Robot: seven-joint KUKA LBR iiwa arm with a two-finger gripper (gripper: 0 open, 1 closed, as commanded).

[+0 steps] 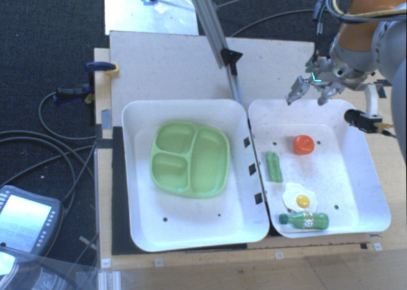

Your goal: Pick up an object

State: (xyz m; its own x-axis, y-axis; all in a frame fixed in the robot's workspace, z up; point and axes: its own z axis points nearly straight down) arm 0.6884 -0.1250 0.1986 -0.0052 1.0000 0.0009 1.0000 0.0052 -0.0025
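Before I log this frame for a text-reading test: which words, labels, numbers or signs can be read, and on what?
None can be read.
green bottle: pale label, too small to read.
handheld screen left of the bench: lit, its content blurred.
gripper: a small teal light near it, no legible mark.
green divided plate, red object, fried egg toy: no print visible.

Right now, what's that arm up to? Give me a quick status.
Gripper open, holding nothing, above right bin's far edge. Tomato, bean, egg, bottle untouched in that bin. Nothing in the way.
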